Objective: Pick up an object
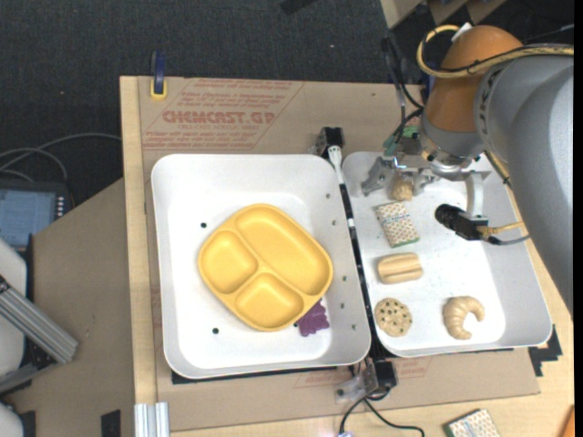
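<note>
Gripper (402,177) over a small tan lump (402,189) at the right bin's (519,330) far end.
The lump sits between the spread fingers, above a speckled packet (398,222); whether they pinch it, I cannot tell. A yellow divided plate (264,266) fills the left bin (173,271).

Two bins sat side by side on the worktop (228,116). The left bin (182,335) held a divided tray (264,265) with a small toy (313,319) at its near right edge. The right bin (510,280) held a packet (398,222), a bread roll (399,268), a cookie (393,315) and a croissant (463,315).
</note>
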You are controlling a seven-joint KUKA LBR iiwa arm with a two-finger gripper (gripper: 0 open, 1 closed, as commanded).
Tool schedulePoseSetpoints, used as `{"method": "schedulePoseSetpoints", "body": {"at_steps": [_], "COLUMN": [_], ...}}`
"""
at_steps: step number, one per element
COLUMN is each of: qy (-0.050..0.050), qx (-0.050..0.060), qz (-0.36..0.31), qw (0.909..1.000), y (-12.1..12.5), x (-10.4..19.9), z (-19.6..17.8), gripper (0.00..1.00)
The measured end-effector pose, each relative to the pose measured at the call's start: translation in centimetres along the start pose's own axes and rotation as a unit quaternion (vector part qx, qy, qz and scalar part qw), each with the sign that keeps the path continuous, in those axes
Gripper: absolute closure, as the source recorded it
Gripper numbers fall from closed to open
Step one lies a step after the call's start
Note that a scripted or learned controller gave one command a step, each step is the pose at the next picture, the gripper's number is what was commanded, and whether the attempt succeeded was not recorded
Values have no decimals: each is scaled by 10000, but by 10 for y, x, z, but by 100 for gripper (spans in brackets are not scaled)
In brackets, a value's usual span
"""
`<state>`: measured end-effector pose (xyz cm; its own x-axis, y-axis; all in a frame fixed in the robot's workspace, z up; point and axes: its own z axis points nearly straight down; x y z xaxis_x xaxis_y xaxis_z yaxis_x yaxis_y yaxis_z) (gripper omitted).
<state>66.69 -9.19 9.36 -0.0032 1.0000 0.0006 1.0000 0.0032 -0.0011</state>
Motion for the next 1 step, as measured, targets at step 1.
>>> {"method": "schedulePoseSetpoints", "body": {"at_steps": [1], "qy": [-7], "qx": [-9], "qz": [7], "qw": [10000], "y": [0], "x": [-2], "z": [-10], "gripper": [100]}}
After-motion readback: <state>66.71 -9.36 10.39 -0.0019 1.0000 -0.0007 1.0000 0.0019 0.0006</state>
